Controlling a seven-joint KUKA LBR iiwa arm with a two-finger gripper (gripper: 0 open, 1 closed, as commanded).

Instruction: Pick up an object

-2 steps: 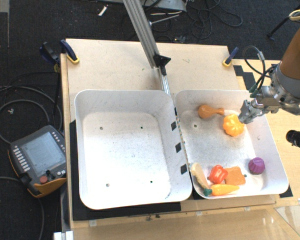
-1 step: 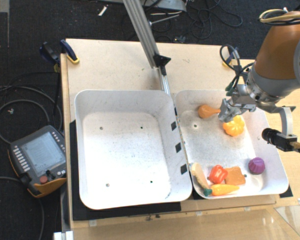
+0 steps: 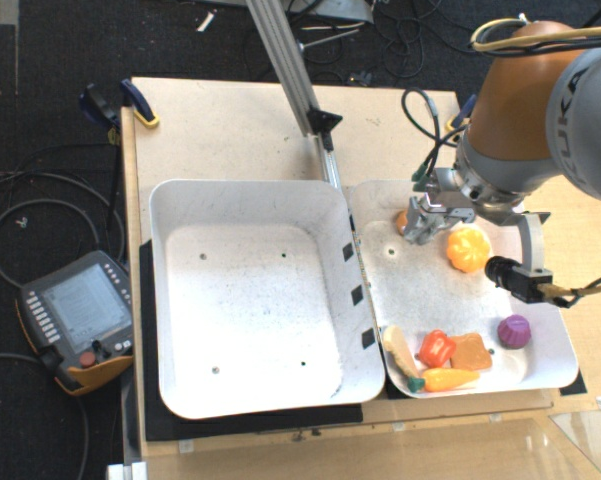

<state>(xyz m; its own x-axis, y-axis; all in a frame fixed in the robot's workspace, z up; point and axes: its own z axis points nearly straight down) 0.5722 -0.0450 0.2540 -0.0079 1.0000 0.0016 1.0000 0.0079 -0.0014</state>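
- From above, the arm point(image 3: 540, 98) reaches in from the right and hangs over the far end of the right bin point(image 3: 400, 268).
- The gripper point(image 3: 422, 220) sits low over that bin's far left part; whether it is open or closed, or has anything in it, I cannot tell from here.
- A yellow pepper point(image 3: 467, 249) lies just right of the gripper, very near it.
- A black fitting point(image 3: 515, 276) on the arm juts out over the bin, near the pepper.
- At the near end lie a purple piece point(image 3: 514, 331), a red pepper point(image 3: 436, 348), an orange block point(image 3: 471, 352), a carrot point(image 3: 448, 378) and a pale stick point(image 3: 400, 350), crowded together.
- The left bin point(image 3: 170, 268) sits beside it on the worktop point(image 3: 230, 128).
- A slanted metal rail point(image 3: 285, 53) crosses the worktop's far side.
- A pendant point(image 3: 75, 318) lies on the floor to the left.
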